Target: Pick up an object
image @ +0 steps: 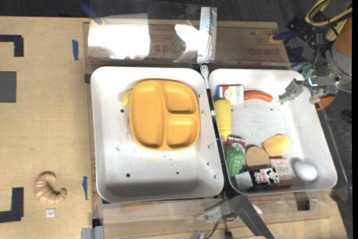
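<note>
- Your gripper [297, 88] hangs at the right bin's [323, 137] upper right rim; whether its fingers are spread or pressed together, you cannot tell, and nothing shows between them.
- Your pickable things crowd that bin's left and bottom walls: yellow bottle [223, 117], carrot [258, 96], green vegetable [235, 159], white egg [305, 170].
- The orange divided tray [164, 113] fills the left bin [106, 137], too broad to pinch.

Camera: single, fixed overhead | slanted down on both bins [106, 120] | mid-range | arm [335, 73] at right
</note>
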Available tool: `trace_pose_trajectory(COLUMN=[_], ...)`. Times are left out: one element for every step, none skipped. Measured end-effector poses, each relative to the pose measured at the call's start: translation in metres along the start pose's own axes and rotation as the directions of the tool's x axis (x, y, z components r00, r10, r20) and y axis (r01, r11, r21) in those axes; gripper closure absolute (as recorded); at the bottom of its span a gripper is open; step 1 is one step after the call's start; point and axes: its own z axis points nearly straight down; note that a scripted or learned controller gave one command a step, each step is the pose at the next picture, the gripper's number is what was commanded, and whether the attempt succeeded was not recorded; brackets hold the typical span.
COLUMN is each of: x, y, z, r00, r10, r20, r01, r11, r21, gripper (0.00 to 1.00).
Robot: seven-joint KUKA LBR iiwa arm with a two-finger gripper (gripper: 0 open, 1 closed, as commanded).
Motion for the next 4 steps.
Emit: trace_pose_trajectory(x=[0.048,0.049,-0.006,-0.009], y=[0.063,0.08,0.082,0.085], z=[0.099,0.109,0.113,0.101], r00=[0.979,0.975,0.998,0.998], r10=[0.204,0.224,0.062,0.059], r20=[-0.001,0.0,-0.022,-0.004], r01=[-0.204,-0.224,-0.062,-0.059], r11=[0.979,0.975,0.998,0.998], r21=[-0.017,-0.007,0.01,-0.009], gripper=[0.0,0.0,0.0,1.0])
